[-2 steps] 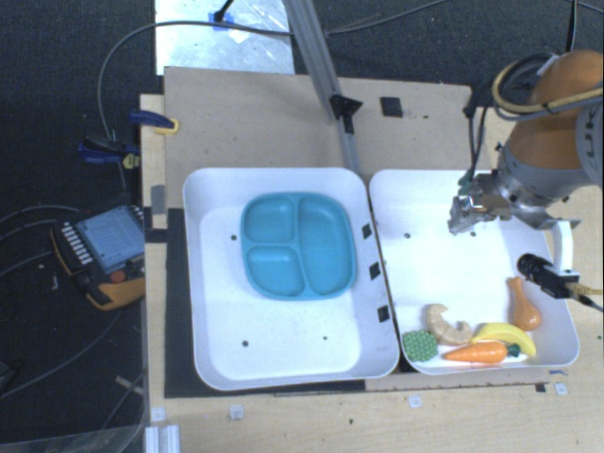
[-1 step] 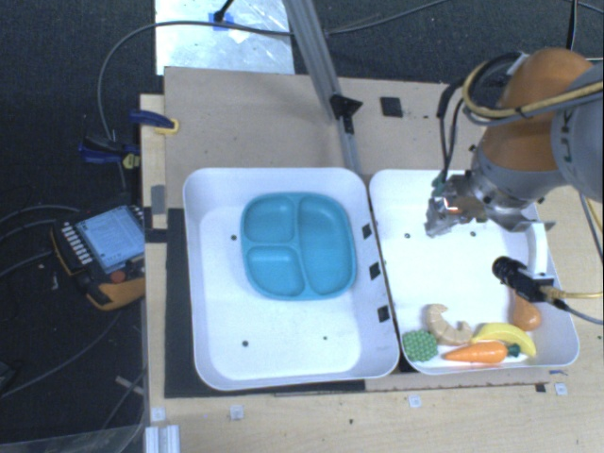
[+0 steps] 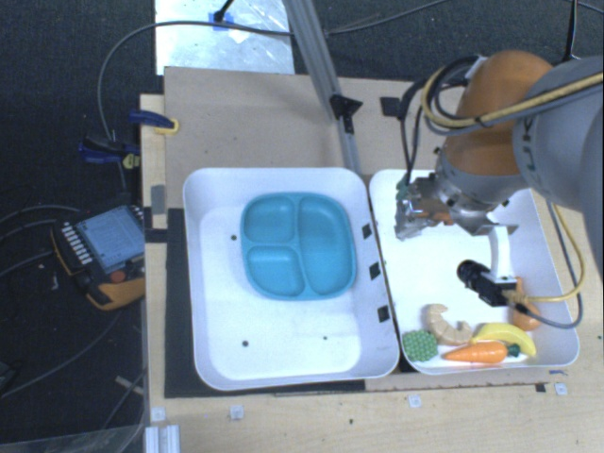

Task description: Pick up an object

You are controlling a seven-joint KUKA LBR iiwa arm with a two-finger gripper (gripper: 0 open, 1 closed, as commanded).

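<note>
My gripper (image 3: 411, 217) hangs over the far left part of the right bin (image 3: 415, 281), close to the wall shared with the left bin. Toy food lies along that bin's near edge: a green piece (image 3: 420, 345), a tan curved piece (image 3: 444, 324), an orange carrot (image 3: 475, 353) and a yellow banana (image 3: 510, 336). A small orange item (image 3: 525, 318) sits just behind the banana. All of these are well toward the near side of the gripper, apart from it. The arm's grey and orange body hides the bin's far right corner.
The left bin (image 3: 217, 347) holds a blue divided plate (image 3: 298, 245) in its far half. A grey pole (image 3: 316, 55) slants down to the bins' far edge. Clamps and a handheld unit (image 3: 102, 248) lie off the bench at left.
</note>
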